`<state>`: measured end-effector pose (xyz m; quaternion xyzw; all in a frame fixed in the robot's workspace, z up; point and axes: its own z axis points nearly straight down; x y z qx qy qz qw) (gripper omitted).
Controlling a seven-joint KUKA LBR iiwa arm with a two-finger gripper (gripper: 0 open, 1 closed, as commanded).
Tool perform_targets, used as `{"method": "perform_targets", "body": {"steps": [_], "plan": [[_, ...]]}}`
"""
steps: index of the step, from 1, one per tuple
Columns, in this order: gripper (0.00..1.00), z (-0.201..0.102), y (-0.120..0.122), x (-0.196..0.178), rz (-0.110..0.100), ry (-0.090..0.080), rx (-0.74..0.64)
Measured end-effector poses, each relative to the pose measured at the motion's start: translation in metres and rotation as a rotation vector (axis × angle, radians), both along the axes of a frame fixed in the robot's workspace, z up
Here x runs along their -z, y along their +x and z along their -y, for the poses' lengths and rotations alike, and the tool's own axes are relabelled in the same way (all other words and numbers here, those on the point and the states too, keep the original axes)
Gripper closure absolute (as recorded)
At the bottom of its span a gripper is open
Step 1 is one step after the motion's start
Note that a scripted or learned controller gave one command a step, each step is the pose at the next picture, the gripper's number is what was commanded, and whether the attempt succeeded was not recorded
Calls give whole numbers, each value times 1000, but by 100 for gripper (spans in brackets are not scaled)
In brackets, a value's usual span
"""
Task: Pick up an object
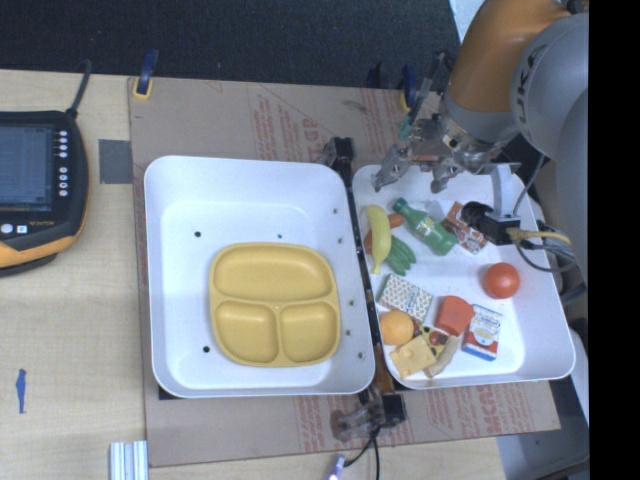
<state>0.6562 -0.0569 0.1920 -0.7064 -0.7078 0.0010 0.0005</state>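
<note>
My claw hangs spread and empty over the far end of the right bin.

Taking the right bin (560,363) as my landmark: far to its left a black and orange handheld pendant (35,193) lies on the wooden surface (70,368), and just beside it on the left the other bin holds a yellow divided tray (275,303). My claw (420,173) hovers wide over its far rim, gripping nothing, above the toy food piled inside. The green bottle (425,228) lies nearest below me, the banana (377,233) touching other pieces to its left, the tomato (502,280) apart at the right. I judge the crowding risky: closing here could clip two pieces or slip off the bottle. Brown cardboard underlies both bins; dark floor lies beyond.
</note>
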Motion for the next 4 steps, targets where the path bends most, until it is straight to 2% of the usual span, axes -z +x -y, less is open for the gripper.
{"method": "perform_targets", "body": {"steps": [1, 2, 3, 4], "plan": [[0, -29, 0, 0, -2, 0, -3], [0, 30, 0, 0, 1, 0, 0], [0, 40, -6, 101, -3, -1, -3], [0, 62, 0, 100, 1, 0, -1]]}}
